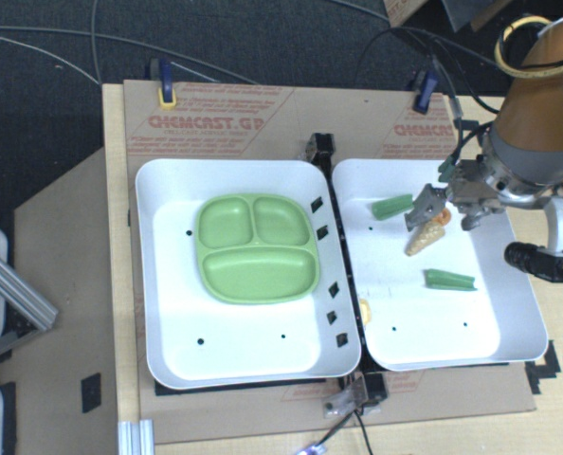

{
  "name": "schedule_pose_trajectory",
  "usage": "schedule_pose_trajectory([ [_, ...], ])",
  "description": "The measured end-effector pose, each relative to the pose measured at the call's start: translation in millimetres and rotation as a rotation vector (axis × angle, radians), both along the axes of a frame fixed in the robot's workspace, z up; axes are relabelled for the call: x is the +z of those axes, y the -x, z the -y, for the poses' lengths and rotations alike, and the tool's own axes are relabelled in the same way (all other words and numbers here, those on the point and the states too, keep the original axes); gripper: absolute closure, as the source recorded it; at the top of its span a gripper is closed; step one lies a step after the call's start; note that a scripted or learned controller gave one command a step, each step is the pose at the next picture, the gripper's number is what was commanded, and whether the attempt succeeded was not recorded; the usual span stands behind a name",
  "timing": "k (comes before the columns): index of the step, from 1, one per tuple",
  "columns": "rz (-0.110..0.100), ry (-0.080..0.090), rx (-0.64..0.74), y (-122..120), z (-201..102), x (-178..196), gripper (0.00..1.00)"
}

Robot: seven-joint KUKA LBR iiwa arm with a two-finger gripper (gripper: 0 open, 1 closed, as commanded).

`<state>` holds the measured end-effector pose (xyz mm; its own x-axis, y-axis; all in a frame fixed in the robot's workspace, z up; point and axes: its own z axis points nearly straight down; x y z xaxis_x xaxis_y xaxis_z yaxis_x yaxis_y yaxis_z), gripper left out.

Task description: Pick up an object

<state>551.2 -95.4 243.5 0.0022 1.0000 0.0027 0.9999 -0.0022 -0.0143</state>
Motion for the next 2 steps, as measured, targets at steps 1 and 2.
schedule_pose_trajectory([
  [1, 0.013, 0.001, 0.003, -2.3, -0.2, 6.4, 0.00],
  [2, 0.006, 0.000, 0.002, 6.7, -1.0, -52.8, 0.00],
])
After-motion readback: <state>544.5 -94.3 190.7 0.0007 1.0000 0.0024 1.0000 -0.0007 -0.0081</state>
